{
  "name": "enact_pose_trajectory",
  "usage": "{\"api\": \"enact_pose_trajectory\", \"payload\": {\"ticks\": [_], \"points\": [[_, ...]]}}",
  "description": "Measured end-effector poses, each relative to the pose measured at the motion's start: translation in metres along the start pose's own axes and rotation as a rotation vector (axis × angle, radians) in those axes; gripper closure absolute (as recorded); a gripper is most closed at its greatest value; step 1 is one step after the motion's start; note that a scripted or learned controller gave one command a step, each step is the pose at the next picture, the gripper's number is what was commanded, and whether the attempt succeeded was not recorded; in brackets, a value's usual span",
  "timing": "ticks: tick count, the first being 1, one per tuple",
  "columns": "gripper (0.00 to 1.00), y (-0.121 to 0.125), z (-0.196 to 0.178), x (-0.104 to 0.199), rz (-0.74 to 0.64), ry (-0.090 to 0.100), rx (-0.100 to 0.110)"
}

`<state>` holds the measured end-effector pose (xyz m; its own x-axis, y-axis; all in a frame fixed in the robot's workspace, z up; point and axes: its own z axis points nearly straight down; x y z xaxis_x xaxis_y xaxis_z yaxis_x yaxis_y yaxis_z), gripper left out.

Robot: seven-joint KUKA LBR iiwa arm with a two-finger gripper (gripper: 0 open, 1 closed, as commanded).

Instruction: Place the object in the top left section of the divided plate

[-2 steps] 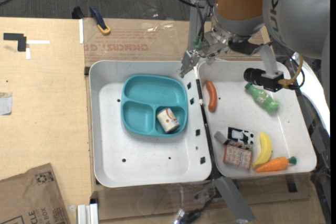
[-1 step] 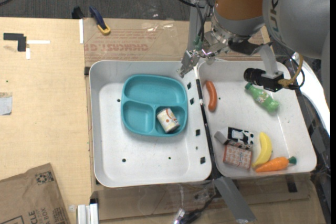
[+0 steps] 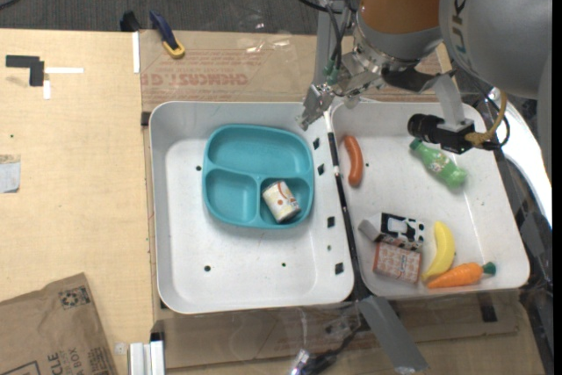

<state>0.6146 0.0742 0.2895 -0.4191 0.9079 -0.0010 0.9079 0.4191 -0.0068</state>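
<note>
At the near edge you have the left bin (image 3: 176,277). In it lies the teal divided plate (image 3: 256,176), a small cup (image 3: 281,201) on its side in the lower right section. Further right, the gripper (image 3: 321,99) hovers above the divider between the bins, fingers slightly parted, holding nothing. The right bin (image 3: 500,189) holds a sausage (image 3: 353,160), bottle (image 3: 439,162), banana (image 3: 440,248) and carrot (image 3: 457,276).

You see a light wood bench (image 3: 70,189) | 2 white bins sit on it side by side, touching | left bin (image 3: 176,277) | right bin (image 3: 509,215) | a brown cardboard piece (image 3: 48,329) lies at the bench's near left corner | a blue and yellow tool (image 3: 167,35) lies at the far edge.
</note>
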Motion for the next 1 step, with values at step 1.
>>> {"api": "enact_pose_trajectory", "payload": {"ticks": [1], "points": [[0.0, 0.0, 0.0, 0.0, 0.0, 0.0, 0.0]]}}
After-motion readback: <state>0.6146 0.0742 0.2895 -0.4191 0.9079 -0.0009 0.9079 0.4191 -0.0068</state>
